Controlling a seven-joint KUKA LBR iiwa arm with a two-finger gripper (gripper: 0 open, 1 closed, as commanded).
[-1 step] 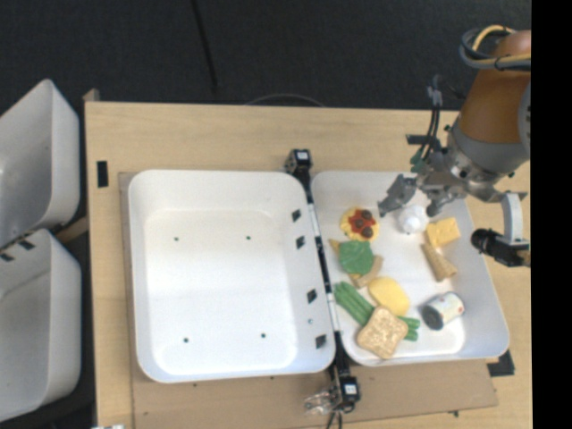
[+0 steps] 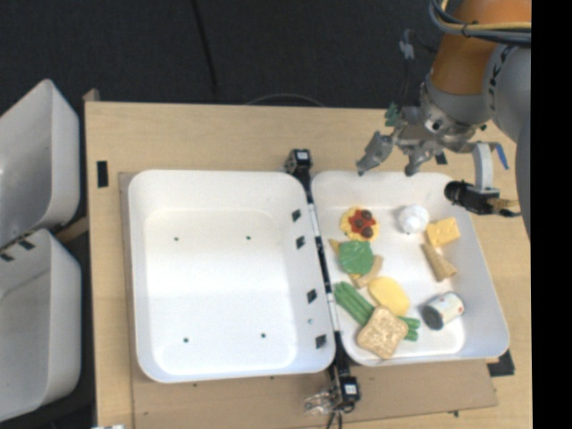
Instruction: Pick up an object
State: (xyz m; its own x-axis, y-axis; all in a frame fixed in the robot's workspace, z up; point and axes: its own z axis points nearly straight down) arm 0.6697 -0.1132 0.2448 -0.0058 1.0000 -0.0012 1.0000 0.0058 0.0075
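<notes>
My gripper point(image 2: 391, 160) hangs above the far edge of the right bin point(image 2: 483, 311), its two fingers spread apart with nothing between them. Below it in that bin lie a small pizza-like disc with red toppings point(image 2: 360, 224), a white ball point(image 2: 412, 219), a yellow cheese wedge point(image 2: 442, 232), a tan stick point(image 2: 437, 261), a green leafy piece point(image 2: 355, 257), a yellow oval point(image 2: 389, 294), a green bean-like pod point(image 2: 355, 304), a slice of toast point(image 2: 382, 332) and a grey-and-white can point(image 2: 441, 310) on its side.
The left bin point(image 2: 143, 239) sits beside the right one, with a dark clipped divider point(image 2: 315, 257) between them. White shapes point(image 2: 31, 231) stand off the bench at the far left. The wooden bench point(image 2: 223, 132) shows behind both bins.
</notes>
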